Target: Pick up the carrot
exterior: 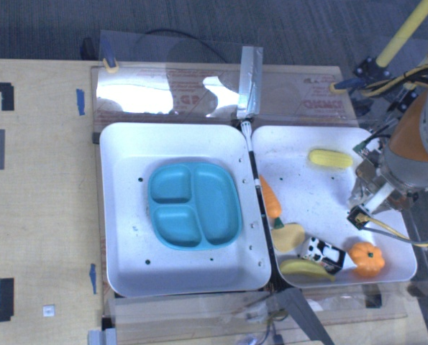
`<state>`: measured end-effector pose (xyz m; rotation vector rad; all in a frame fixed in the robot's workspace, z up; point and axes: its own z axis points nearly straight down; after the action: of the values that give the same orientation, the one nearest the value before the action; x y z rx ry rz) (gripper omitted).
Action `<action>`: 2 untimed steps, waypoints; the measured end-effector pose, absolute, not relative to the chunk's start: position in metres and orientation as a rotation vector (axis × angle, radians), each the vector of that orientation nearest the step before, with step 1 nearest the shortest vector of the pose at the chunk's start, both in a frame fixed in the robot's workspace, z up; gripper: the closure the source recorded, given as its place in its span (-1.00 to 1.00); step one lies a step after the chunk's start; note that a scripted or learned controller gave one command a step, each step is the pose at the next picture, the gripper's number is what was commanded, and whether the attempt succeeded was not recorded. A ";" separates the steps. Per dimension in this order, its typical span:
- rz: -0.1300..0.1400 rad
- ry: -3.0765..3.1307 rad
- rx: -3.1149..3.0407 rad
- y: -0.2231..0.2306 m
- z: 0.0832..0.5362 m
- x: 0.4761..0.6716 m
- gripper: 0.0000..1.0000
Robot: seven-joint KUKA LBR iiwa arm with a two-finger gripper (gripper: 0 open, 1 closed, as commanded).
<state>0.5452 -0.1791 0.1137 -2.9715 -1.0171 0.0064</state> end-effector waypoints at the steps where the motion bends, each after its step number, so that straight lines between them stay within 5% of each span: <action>1: -0.006 -0.795 -3.040 -0.094 0.088 0.524 1.00; 2: -0.009 -0.892 -3.014 -0.096 0.242 0.563 1.00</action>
<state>0.5634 -0.0959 0.2422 -3.0137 -0.8923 -0.0095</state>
